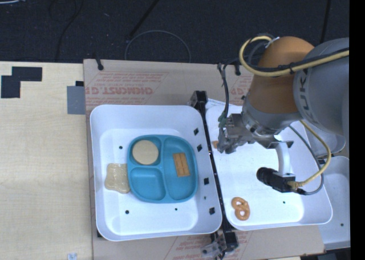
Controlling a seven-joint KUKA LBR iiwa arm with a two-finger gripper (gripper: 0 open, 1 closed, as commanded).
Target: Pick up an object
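- I am looking down at a slant on two shallow white plastic bins side by side: the left bin [108,219] and the right bin [308,210].
- The grey arm with its orange band [282,76] reaches in from the right and hangs over the upper part of the right bin.
- Its two-finger gripper [225,145] sits low at the right bin's upper left, close to the wall between the bins; I cannot tell how far it is open or whether it has hold of anything.
- A small brown pretzel [240,208] lies on the right bin's floor near the front edge, well apart from the gripper.
- A black cylindrical fitting [274,179] with a yellow cable juts from the arm, between the gripper and the pretzel.
- In the left bin rests a blue three-compartment plastic tray [154,187].
- A round tan cracker [145,151] lies in its upper left compartment; an orange rectangular wafer [181,165] lies in its upper right compartment.
- A pale beige sponge-like piece [117,178] touches the tray's left edge.
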